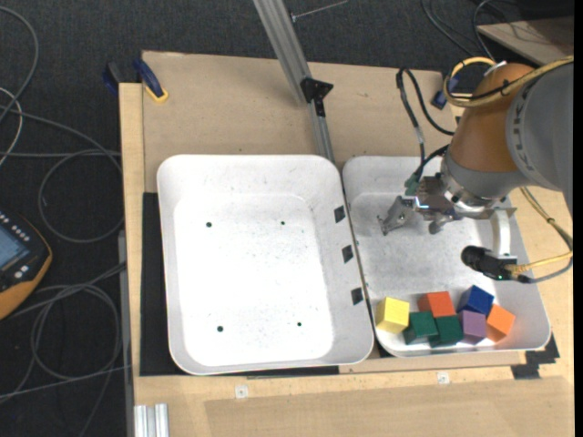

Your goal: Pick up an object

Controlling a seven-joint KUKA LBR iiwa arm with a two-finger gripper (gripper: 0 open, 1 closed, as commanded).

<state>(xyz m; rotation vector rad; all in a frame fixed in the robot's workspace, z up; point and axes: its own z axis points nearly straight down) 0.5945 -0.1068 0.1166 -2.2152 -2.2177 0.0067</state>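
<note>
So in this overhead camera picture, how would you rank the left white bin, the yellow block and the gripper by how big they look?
1. Left white bin, by far the largest.
2. Gripper, though it hangs nearer the camera, which may flatter its size.
3. Yellow block, the smallest, lying in the right bin.

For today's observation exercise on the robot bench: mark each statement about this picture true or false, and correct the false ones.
1. The coloured blocks lie in the right bin. True.
2. The yellow block sits at the left end of the cluster. True.
3. The gripper holds the blue block. False: nothing is between its fingers; it hangs apart from the blocks, farther up the bin.
4. The blocks are spread evenly over the bin. False: they huddle along its near edge.
</note>
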